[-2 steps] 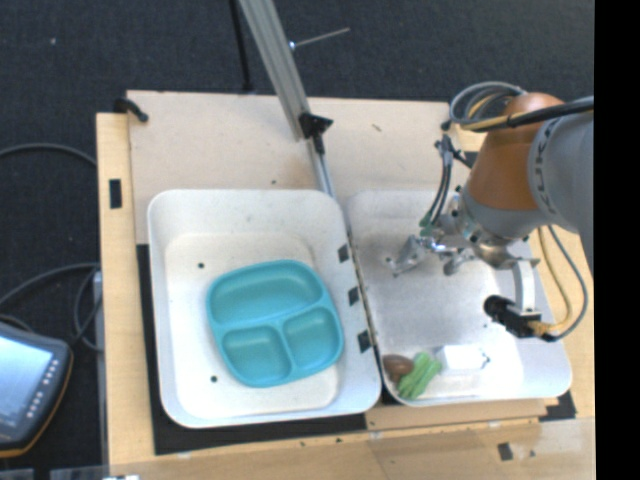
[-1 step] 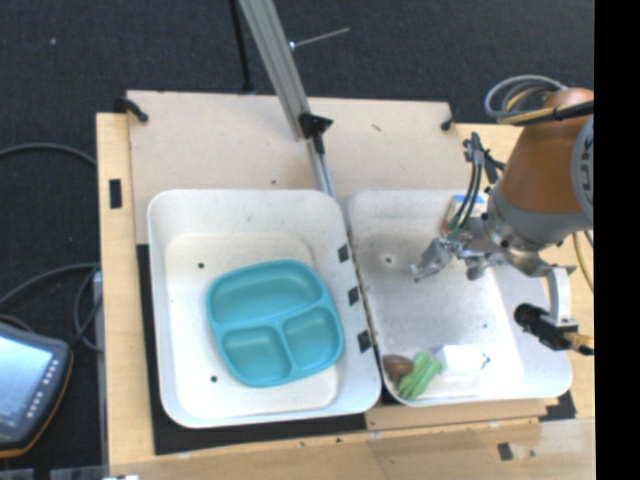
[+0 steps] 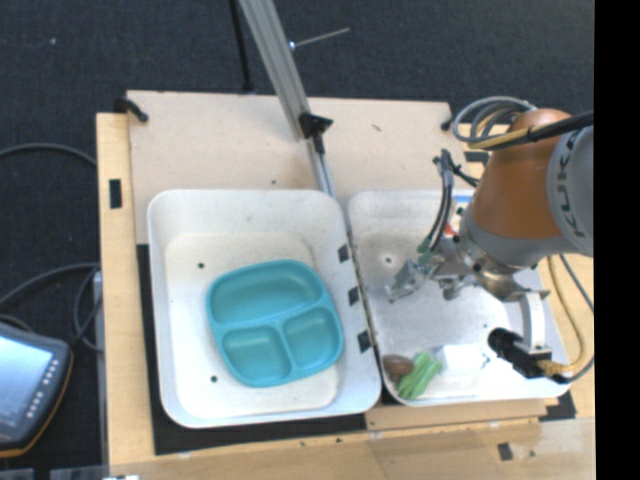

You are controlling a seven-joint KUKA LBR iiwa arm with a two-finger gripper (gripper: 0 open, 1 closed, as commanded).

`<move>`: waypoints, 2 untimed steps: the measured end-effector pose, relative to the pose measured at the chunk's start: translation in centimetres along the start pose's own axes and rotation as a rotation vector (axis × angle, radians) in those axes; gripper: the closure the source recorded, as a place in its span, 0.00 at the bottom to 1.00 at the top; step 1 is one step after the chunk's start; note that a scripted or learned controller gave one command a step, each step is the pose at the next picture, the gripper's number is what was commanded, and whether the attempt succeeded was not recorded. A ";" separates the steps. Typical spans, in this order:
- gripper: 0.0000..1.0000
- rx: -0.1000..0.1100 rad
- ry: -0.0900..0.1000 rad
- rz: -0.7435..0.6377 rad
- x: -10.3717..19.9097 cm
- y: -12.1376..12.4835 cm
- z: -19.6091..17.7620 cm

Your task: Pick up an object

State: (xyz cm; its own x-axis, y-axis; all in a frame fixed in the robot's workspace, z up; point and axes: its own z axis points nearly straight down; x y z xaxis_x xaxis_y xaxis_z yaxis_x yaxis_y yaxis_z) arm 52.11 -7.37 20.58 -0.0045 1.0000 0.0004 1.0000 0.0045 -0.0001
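Two white bins lay before us: the left bin point(image 3: 180, 218) bore a teal divided plate point(image 3: 275, 321); the right bin point(image 3: 385, 218) held a green object point(image 3: 423, 375) beside a brown one point(image 3: 398, 366) at its near edge. The gripper point(image 3: 405, 280) hovered above, apart from both; we could not tell its state.

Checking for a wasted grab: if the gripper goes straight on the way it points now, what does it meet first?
Likely bare floor of the right bin. The gripper points down-left there; the green object lies nearer the front. Depth is uncertain.
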 end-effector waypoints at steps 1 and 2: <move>0.00 0.001 0.001 -0.002 5.4 -3.2 0.5; 0.00 -0.001 0.003 -0.005 13.0 -3.1 0.5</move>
